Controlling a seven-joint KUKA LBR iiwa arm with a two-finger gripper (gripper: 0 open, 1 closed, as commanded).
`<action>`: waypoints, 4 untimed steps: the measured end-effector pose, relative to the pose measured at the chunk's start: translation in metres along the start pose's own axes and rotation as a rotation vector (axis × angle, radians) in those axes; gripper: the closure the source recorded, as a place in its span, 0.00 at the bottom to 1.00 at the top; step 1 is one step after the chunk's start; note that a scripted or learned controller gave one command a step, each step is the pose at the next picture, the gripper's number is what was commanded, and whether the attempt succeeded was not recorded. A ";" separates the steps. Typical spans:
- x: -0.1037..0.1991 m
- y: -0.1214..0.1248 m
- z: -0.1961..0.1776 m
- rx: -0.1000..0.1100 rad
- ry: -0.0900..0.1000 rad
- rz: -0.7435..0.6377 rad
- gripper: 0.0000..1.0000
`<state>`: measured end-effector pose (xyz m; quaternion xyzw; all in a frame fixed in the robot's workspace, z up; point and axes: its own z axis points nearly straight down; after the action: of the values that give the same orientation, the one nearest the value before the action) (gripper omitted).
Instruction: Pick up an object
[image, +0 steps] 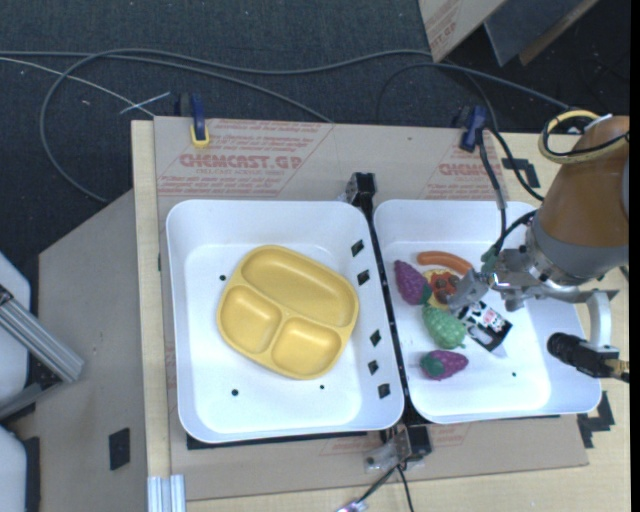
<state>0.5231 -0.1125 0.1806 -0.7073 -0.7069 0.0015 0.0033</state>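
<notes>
Pincer (478, 312) hovering low in right bin (520, 395) over toy food pile (432, 300); can't tell grip state. Nothing lifted; grasp and lift pending.

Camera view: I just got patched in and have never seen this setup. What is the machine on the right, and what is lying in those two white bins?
The picture comes from one fixed camera above the bench, looking down at a slant. The grey and orange machine is a robot arm reaching in from the right. Its gripper is low over the right bin, among small toy foods: a purple piece, an orange sausage shape, a green piece and a purple and green piece. I cannot tell whether it holds anything. The left bin holds a yellow divided plate.
</notes>
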 end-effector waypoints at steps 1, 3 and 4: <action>0.003 0.004 0.062 -0.004 -0.001 -0.001 0.00; -0.003 0.011 0.062 -0.033 -0.015 0.003 1.00; 0.007 0.008 0.009 -0.011 -0.003 -0.002 1.00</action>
<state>0.5310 -0.1057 0.1716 -0.7064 -0.7078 -0.0017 -0.0017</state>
